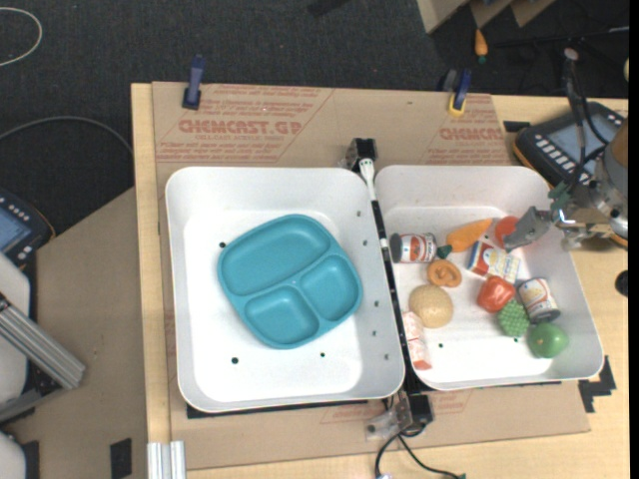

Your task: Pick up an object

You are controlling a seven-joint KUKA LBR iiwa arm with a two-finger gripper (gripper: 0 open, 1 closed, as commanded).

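The right white bin [469, 183] holds several toy foods. A small can [414, 247] lies at its left, with an orange carrot [467, 235] beside it. Further in are a beige round piece [431, 305], a red pepper [495, 292], a second can [536, 299] and a green ball [546, 341]. My gripper [529, 228] comes in from the right and hangs low over the bin's far right part. Its tip is right beside a red piece [507, 230] and a white carton [494, 260].
The left white bin [200, 297] holds a blue divided plate [290, 279]. A black clip [362, 154] sits where the bins meet at the back. A red-and-white packet [414, 339] lies by the right bin's left wall. A pendant [559, 143] rests on the bench at the right.
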